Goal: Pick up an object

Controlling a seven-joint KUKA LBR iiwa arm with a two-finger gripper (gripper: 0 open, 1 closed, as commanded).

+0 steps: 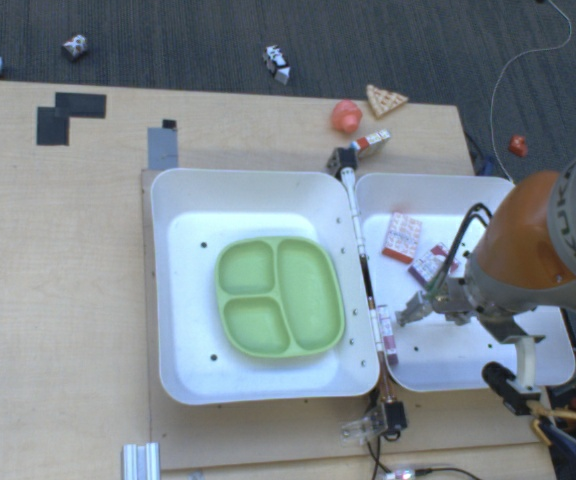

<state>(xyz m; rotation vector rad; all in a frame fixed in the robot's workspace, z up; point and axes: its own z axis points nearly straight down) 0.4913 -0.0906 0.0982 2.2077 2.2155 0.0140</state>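
Two-finger gripper (414, 311), finger state indiscernible, beside a small flat red-and-white checked card packet (402, 237): probably light, stiff and thin, best pinched across its edges.

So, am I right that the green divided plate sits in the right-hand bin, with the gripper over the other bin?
Not quite: the camera view shows the green divided plate in the left-hand bin, not the right-hand one. The gripper is over the other bin, the right-hand one.
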